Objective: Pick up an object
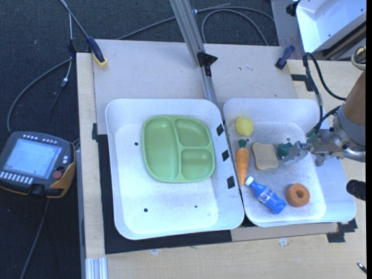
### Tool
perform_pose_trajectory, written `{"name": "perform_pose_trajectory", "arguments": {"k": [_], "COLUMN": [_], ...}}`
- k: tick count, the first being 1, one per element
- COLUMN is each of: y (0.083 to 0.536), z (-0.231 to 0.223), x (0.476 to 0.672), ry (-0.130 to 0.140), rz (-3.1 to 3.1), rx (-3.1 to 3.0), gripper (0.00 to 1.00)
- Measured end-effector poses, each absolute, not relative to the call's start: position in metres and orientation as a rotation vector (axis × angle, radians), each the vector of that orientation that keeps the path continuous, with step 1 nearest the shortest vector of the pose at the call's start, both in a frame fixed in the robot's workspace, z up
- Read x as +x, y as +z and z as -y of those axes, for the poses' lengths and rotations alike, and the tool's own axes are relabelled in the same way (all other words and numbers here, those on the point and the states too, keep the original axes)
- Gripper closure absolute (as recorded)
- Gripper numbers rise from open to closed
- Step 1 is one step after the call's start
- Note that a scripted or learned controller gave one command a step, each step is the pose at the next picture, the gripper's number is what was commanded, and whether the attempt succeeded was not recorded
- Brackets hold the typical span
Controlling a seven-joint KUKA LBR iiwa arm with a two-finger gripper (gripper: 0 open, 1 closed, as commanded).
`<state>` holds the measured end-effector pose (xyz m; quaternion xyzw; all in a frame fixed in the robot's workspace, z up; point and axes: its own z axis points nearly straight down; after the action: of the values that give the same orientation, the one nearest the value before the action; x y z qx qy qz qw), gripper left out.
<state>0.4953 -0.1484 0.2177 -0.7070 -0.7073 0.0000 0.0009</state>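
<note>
In the right bin (331, 211) lie a yellow lemon (244, 125), an orange carrot (242, 163), a tan slice of bread (265, 156), a blue bottle (267, 196) and a brown doughnut (299, 195). My gripper (285, 151) reaches in from the right and sits low over this bin, its teal tip just right of the bread slice. I see nothing held in it. The doughnut lies below it and the lemon up to its left.
The left bin (125, 173) holds a green divided plate (177, 149). A metal pole (192, 25) slants down to the bins' shared edge. A teach pendant (35, 164) lies off the bench at left. Cables hang near the arm at right.
</note>
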Motion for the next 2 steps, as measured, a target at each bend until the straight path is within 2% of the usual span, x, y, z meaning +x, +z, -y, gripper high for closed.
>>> {"name": "perform_pose_trajectory", "arguments": {"k": [2], "y": [0.099], "z": [0.145], "x": [0.485], "ry": [0.003], "rz": [2.216], "rx": [-2.218], "gripper": [0.00]}}
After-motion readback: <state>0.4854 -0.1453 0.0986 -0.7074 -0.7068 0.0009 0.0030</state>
